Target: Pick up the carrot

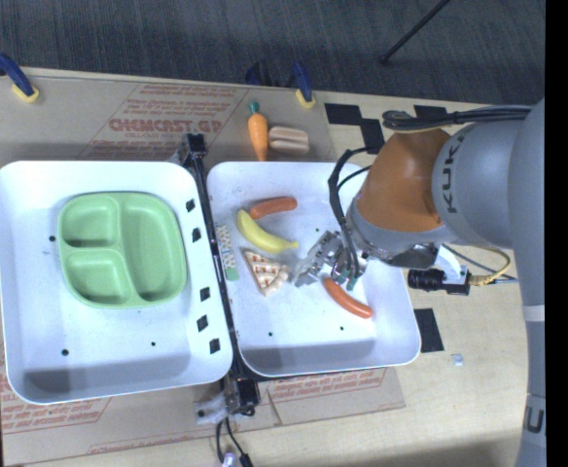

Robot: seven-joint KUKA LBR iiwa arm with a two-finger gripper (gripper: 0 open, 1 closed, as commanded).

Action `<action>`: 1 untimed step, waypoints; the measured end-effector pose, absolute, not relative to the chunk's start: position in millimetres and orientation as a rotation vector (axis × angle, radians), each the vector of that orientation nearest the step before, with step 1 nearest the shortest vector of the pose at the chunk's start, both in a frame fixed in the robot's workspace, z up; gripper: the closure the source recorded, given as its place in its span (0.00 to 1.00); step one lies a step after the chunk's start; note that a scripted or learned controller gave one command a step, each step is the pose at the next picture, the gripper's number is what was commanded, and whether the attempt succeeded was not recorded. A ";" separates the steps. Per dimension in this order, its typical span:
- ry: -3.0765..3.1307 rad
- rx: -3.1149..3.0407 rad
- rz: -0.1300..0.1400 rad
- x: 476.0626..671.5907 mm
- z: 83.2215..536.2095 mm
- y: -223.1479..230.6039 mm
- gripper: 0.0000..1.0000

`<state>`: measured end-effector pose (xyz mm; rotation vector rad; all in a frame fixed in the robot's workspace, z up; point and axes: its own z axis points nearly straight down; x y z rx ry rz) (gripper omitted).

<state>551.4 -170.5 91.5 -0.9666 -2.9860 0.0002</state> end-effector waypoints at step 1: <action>-3.135 -0.211 0.001 584.1 125.7 -210.8 1.00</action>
